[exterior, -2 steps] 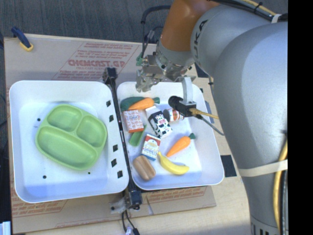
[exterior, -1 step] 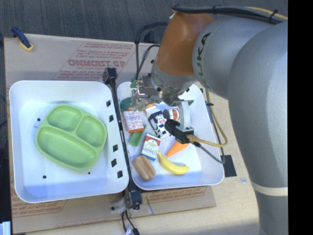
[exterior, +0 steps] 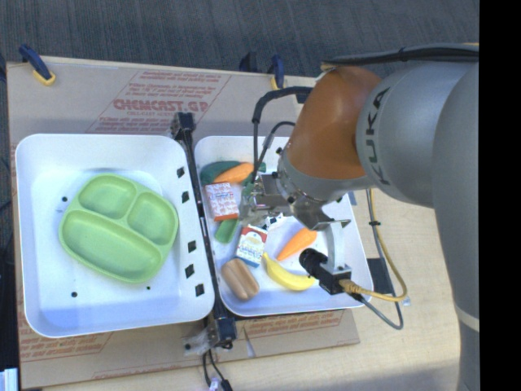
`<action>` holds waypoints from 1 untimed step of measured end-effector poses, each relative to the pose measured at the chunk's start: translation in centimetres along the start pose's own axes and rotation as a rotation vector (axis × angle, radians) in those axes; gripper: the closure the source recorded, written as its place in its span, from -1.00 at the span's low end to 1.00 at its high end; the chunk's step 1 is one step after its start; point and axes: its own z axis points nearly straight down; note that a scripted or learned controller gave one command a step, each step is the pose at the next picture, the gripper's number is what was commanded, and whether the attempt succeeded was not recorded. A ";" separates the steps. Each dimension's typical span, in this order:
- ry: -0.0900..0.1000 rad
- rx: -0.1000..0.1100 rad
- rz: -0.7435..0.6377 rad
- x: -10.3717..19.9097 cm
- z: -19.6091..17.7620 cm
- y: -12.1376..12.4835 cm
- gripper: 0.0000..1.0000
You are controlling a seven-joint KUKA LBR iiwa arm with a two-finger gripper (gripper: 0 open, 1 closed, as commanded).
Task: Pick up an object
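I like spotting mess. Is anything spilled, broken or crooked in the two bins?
Nothing looks spilled or broken. The green plate lies flat in the left bin, a bit slanted. In the right bin, the banana, carrot, bread roll and small cartons lie jumbled, pointing every way.

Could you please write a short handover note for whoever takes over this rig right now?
Tool: low over the right bin, grip state hidden by the arm.
Right bin contents: banana, two carrots, bread roll, small carton, red-and-white packet.
Left bin: green divided plate.
Done: no item visibly lifted.
Left: grasp and raise one object.
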 end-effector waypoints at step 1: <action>0.001 0.000 0.000 0.5 2.5 -3.1 1.00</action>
